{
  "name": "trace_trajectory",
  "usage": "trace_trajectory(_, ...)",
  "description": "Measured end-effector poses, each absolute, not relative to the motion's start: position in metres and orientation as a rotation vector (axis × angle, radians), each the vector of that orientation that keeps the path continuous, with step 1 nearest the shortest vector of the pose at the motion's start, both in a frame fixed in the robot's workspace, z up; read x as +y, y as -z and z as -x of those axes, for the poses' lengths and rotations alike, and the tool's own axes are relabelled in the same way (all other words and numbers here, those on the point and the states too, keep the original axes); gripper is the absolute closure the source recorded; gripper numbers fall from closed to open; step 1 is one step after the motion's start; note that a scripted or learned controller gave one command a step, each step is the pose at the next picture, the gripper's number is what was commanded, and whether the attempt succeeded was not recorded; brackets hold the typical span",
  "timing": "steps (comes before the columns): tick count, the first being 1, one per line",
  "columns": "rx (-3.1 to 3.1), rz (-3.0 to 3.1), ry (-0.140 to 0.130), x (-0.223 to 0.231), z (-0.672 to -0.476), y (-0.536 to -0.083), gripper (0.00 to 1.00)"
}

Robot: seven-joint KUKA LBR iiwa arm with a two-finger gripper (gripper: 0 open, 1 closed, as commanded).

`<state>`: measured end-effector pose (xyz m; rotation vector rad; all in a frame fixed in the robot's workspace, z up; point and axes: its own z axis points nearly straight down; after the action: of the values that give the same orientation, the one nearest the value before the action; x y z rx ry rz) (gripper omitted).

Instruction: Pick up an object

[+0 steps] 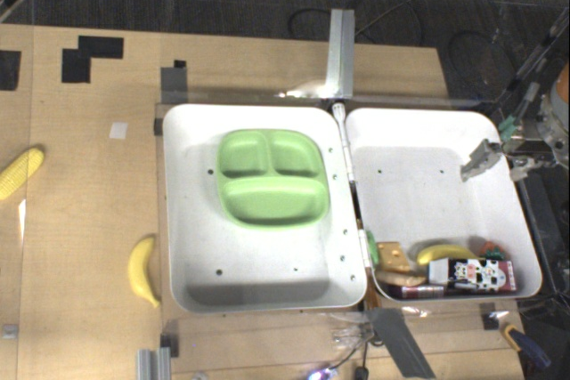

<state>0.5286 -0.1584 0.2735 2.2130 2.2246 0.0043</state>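
My gripper [500, 165] hangs over the right rim of the right bin [427, 182], open, with nothing between its fingers. Several small objects lie packed along that bin's near wall. Among them are a yellow banana [445, 254], a black-and-white carton [481, 273], a brown block [393, 258] and a dark red pen-like item [405, 288]. They lie well below and to the left of the gripper in the view.
The left bin [191, 218] holds a green divided plate [272, 176]. Outside the bins, a second banana [142, 270] and a yellow corn cob [18, 174] lie on the wooden bench. A metal post [341, 53] stands behind the seam between the bins.
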Motion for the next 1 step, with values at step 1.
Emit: trace_trajectory(1,2.285,-2.154,-0.004,-0.1027,-0.4949,-0.1185,0.0)
